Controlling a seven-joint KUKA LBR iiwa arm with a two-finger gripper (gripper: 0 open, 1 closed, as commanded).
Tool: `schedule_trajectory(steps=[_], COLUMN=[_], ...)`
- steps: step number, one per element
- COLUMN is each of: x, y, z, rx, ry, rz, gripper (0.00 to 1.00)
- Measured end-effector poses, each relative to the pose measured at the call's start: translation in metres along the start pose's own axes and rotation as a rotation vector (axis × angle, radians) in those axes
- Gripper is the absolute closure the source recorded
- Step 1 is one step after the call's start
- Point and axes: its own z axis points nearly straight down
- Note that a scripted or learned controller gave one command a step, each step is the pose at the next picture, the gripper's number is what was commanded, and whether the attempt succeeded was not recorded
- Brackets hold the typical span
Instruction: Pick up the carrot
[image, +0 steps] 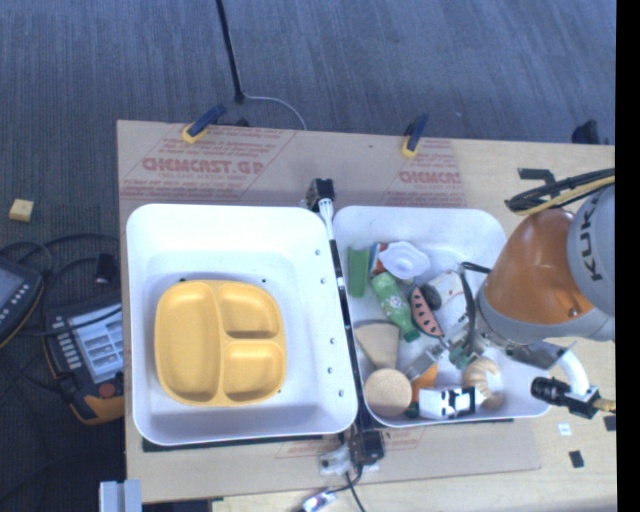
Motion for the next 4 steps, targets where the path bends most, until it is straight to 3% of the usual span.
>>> schedule_trajectory(steps=[1, 2, 3, 4], x=[0.0, -0.003, -0.004, 0.115], y=[0.002, 0.008, 0.001, 0.087], z=[-0.01, -0.03, -0.001, -0.096], rx=[-0.002, 0.015, -0.007, 0.009], ry=[0.002, 0.014, 0.003, 0.017], rz=[0.001, 0.572, 0.291, 0.16], gripper=[1.0, 1.0, 1.0, 1.0])
